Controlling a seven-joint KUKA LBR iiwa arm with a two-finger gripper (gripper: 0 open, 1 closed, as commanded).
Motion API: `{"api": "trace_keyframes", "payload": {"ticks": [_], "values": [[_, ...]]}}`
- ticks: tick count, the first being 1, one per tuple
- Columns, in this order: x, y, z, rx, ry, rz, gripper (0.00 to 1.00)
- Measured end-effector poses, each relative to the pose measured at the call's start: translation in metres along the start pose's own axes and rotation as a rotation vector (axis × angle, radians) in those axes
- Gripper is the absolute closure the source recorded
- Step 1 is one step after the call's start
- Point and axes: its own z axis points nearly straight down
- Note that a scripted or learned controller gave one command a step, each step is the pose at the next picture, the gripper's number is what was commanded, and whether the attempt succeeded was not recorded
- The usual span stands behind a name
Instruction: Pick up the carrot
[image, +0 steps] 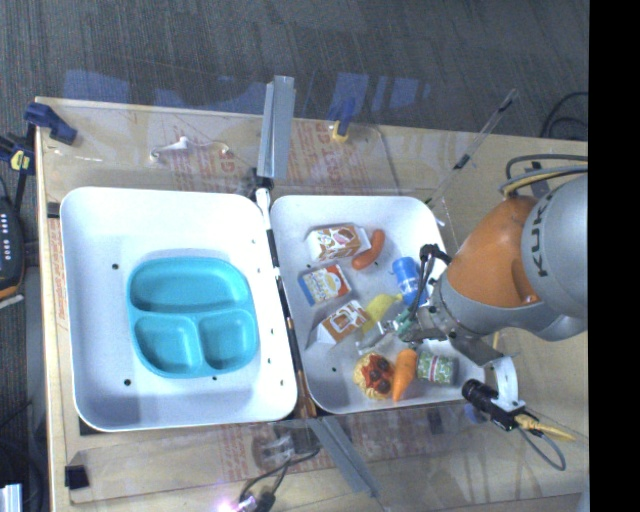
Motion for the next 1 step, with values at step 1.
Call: {"api": "trace_keyframes", "payload": {"ticks": [1], "values": [[0.0020, -0.0027, 0.0293, 0.004, 0.004, -0.145, 0.00]]}}
